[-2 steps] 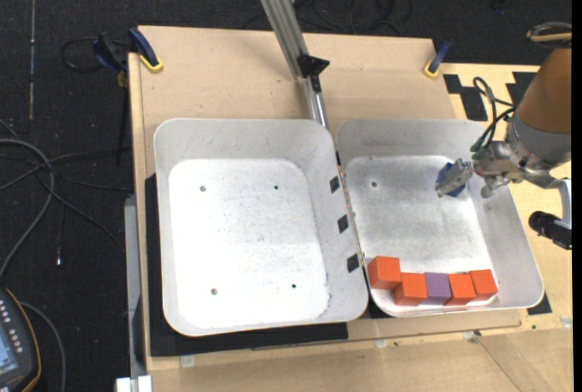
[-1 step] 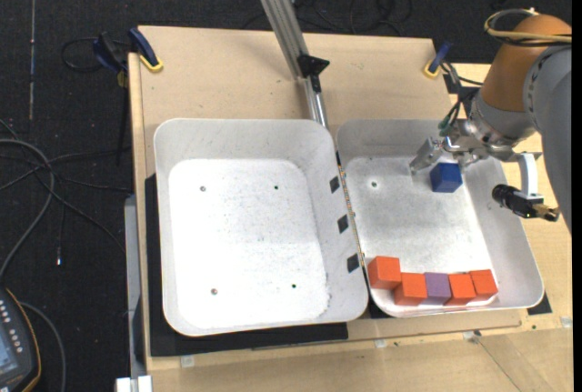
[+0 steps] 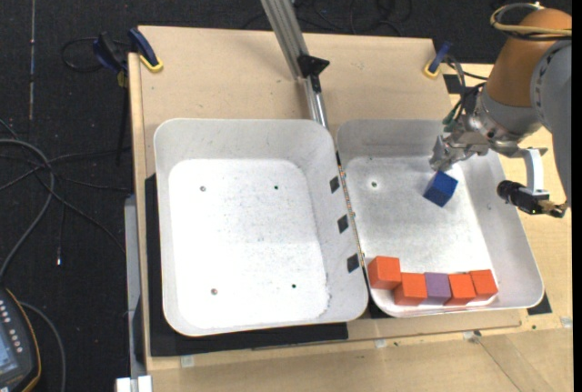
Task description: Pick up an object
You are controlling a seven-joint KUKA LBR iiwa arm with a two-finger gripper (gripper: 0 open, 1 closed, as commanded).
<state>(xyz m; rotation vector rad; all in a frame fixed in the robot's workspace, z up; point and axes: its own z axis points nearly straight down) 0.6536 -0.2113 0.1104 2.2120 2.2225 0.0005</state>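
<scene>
Pick looked mostly done, judging by this one shot. The gripper [image 3: 447, 158] was over the far part of the right bin [image 3: 509, 236], and the blue block [image 3: 441, 189] hung tilted just below its tip, apparently pinched at its top corner and lifted off the bin floor. The contact point was small and partly hidden, so the grip looked marginal; the block could slip. What was left: raise it clear and hold it.

Right bin: a row of blocks along the near wall, touching one another: orange block [image 3: 384, 270] at the left, then a second orange block [image 3: 414, 288], a purple block [image 3: 437, 287], and two more orange blocks [image 3: 474, 285] at the right end.

Left bin [image 3: 173, 199]: just speckled floor. Both bins sat side by side on the table [image 3: 236, 72].
</scene>
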